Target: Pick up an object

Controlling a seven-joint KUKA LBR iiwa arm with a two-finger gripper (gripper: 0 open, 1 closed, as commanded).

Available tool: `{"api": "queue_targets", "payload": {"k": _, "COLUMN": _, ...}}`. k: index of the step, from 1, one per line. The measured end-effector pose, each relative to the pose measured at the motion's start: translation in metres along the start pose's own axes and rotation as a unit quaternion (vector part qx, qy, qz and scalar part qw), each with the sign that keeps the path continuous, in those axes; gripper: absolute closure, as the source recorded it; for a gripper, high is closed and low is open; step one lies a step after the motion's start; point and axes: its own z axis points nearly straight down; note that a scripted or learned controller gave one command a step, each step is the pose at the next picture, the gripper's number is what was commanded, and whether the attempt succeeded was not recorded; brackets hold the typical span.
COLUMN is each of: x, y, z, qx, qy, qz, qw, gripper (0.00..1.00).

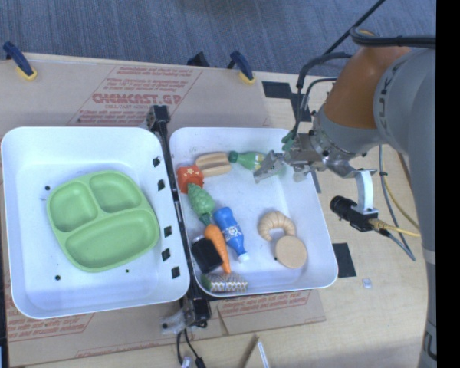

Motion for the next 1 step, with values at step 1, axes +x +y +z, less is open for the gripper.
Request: {"api": "queue_targets", "payload": {"k": 1, "x": 0.0566, "y": -0.0386, "z": 0.0979, "qx": 0.001, "qy": 0.000, "qz": -0.001, "qw": 1.0000, "gripper": 0.00}}
